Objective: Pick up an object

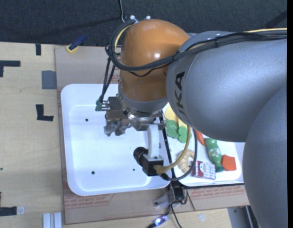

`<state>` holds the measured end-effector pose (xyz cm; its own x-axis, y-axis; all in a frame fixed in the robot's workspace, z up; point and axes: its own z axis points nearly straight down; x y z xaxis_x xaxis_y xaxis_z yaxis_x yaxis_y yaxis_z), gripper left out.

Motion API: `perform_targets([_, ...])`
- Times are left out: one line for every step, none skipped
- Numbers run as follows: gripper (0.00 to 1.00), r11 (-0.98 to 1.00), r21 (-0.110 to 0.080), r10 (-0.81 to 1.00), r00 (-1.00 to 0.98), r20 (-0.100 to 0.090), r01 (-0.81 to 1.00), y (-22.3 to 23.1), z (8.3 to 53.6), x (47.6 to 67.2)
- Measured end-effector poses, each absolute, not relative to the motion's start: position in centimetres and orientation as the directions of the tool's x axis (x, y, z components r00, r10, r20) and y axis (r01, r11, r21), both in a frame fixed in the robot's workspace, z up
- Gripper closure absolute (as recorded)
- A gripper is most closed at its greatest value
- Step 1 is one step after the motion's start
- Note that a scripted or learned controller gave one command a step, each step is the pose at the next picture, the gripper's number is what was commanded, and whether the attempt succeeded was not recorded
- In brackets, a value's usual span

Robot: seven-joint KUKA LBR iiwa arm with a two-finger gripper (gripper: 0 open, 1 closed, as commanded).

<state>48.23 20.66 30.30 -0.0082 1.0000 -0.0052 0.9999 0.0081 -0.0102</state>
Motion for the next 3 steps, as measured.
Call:
perform_targets([1.0,0.0,0.015,1.0,0.0,0.005,1.0,15.5,46.7,48.5])
perform_targets([1.0,0.006,-0.016,1.0,-0.006,-0.006,1.0,22.0,31.5,49.6])
perform_targets([1.0,-0.002,0.0,1.0,0.002,-0.001,1.0,15.9,37.0,48.6])
